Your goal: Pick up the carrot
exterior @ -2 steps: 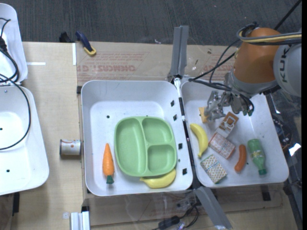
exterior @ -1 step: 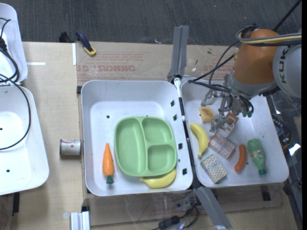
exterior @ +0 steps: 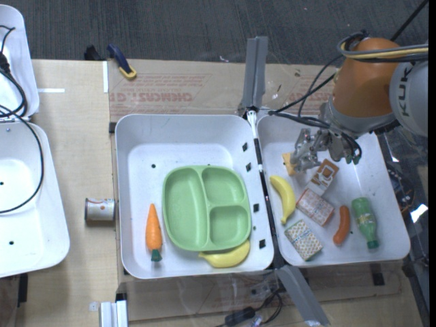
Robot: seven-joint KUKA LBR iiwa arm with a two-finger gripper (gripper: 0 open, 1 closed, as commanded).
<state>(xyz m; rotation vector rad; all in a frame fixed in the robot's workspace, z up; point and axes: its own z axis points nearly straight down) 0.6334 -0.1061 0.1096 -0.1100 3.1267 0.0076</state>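
Over right bin [exterior: 398, 203], claw [exterior: 304, 152], seemingly tilted

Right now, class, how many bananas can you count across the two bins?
2. One banana lies at the left edge of the right bin. The other banana sits in the left bin, partly tucked under the green plate. More could be hidden.

Red lettering printed on the cardboard sheet [exterior: 170, 84] along the bench's far edge sits upside down and cannot be made out with confidence. At the frame's right edge, the arm [exterior: 409, 94] carries dark letters that appear to read "KU", cut off.
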